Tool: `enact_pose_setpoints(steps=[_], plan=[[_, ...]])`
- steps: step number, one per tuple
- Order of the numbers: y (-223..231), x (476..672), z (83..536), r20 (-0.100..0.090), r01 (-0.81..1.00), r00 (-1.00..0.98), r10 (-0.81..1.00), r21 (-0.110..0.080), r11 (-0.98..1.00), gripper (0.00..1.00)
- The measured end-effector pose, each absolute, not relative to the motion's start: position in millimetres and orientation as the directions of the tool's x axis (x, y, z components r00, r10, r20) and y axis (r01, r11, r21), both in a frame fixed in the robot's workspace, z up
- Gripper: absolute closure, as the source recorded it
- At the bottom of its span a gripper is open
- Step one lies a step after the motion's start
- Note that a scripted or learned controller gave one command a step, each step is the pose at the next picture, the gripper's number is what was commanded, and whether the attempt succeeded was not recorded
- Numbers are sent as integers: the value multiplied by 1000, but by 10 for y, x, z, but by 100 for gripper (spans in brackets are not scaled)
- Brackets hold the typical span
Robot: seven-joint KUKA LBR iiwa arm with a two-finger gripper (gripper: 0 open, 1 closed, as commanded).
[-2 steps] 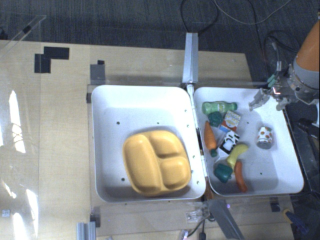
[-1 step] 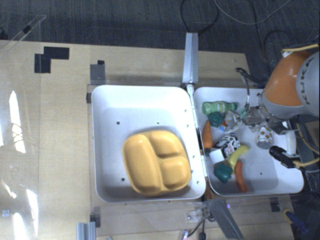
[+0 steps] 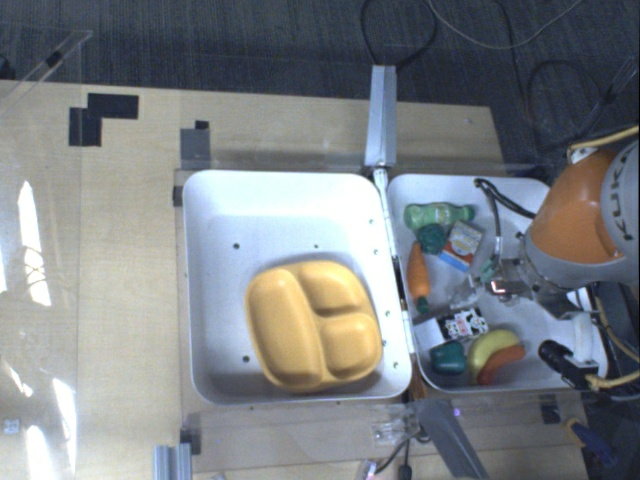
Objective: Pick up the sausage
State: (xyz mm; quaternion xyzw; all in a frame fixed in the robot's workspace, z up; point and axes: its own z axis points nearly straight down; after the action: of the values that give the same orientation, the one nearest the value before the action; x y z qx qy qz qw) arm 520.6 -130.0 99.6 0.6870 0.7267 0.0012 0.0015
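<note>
A reddish-brown sausage (image 3: 503, 364) lies in the front right corner of the right bin (image 3: 520, 185), tucked against the underside of a yellow banana (image 3: 493, 346). My gripper (image 3: 487, 278) hangs over the middle of that bin, up and slightly left of the sausage and apart from it. Nothing shows between its fingers. The orange-banded arm (image 3: 585, 218) reaches in from the right and hides the bin's right side.
The right bin also holds a green bottle (image 3: 438, 213), a teal piece (image 3: 432, 236), a small packet (image 3: 463, 240), an orange carrot-like piece (image 3: 418, 272), a printed card (image 3: 462, 323) and a teal item (image 3: 449, 359). A yellow divided tray (image 3: 312, 320) lies in the left bin (image 3: 215, 268).
</note>
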Motion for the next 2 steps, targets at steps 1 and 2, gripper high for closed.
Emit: enact_pose_setpoints(steps=[1, 2], plan=[[-1198, 4906, 933, -2, 997, 81, 997, 13, -81, 0], [-842, 5188, 895, -4, 993, -116, 993, 14, 116, 0]])
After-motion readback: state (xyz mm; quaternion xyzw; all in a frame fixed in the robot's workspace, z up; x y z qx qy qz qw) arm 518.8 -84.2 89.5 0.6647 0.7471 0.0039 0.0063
